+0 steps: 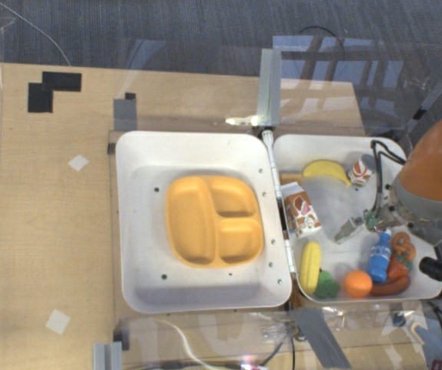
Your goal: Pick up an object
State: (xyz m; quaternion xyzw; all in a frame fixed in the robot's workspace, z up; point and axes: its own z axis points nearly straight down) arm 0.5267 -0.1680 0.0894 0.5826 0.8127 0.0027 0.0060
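Smooth curved banana (325, 170) at far side of right white bin (329, 295), glossy carton (300, 211) nearer divider, metal gripper (352, 228) beyond bumpy corn (310, 263), fingers spread, pinching nothing

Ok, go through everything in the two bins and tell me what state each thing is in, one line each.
Yellow divided tray: right way up, nothing in its compartments.
Banana: lying flat.
Small carton: lying on its side.
Corn cob: lying flat.
Blue bottle: lying down, cap on.
Orange: resting against the bin's near wall.
End effector: above the right bin, holding nothing.
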